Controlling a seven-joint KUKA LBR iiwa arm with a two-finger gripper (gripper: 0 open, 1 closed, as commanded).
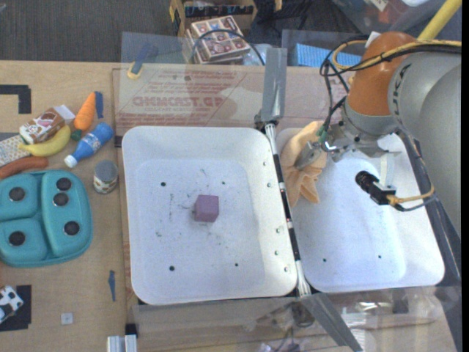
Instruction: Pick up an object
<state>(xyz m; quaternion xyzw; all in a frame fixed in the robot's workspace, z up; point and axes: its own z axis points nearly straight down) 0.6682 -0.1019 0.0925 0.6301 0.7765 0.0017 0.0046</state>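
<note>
Now | gripper point(316, 151) pinching tan cloth point(303, 171) | cloth long axis runs top-bottom, right bin point(381, 262)

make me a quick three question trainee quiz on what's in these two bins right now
1. True or false: the purple block lies in the left bin.
2. What does the gripper hang over: A) tan cloth B) banana C) teal tray?
3. Fill in: the tan cloth lies at the ____ edge of the right bin.

Key: 1 true; 2 A; 3 left
</note>
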